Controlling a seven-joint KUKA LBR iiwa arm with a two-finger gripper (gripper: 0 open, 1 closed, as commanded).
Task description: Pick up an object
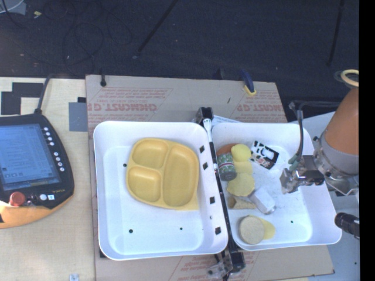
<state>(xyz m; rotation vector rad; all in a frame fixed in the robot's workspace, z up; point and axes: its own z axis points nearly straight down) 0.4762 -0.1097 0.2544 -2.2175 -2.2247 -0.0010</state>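
Two white bins sit side by side on the bench in the camera view: the left bin (111, 227) carries a yellow divided plate (163, 171), and the right bin (304, 230) holds a huddle of small things against its left wall. Among them are a yellow lumpy toy (241, 168), a small can (227, 167), a black-and-white card (265, 154), a pale block (265, 202) and a round disc (253, 229). The tool (291, 179) hangs over the right bin's middle, just right of the huddle, with nothing between its tips; how far apart they stand I cannot tell. The toy looks light and soft, likely forgiving across its narrow waist; the can seems stiff and slippery.
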